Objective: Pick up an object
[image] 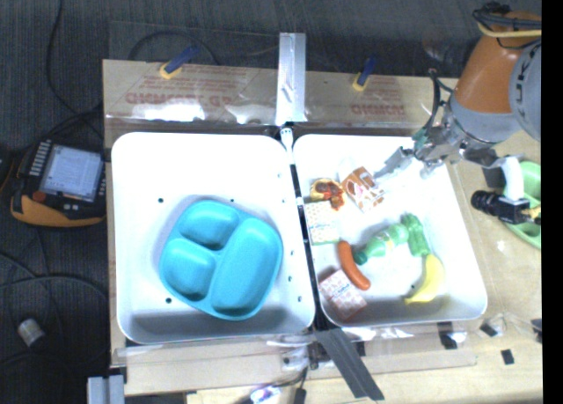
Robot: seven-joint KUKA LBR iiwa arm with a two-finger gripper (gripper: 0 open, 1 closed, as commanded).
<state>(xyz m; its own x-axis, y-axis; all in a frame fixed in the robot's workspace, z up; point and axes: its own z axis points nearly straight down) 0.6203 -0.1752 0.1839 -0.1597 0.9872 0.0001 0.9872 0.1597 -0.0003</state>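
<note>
The gripper (pixel 393 163) is seen poised over the upper part of the right bin (pixel 457 217), just above and right of an orange snack packet (pixel 359 187); whether its fingers are wide or narrow cannot be told. Below the packet, a green bottle (pixel 396 241), a hot dog (pixel 354 268) and a banana (pixel 427 282) are scattered. A blue divided tray (pixel 220 258) is set in the left bin (pixel 141 182).

The bench (pixel 493 244) carries two white bins side by side: the left bin (pixel 141 217) and the right bin (pixel 462 253), touching along their inner rims. A clear plastic sheet (pixel 202 94) lies behind them, clipped down.
</note>
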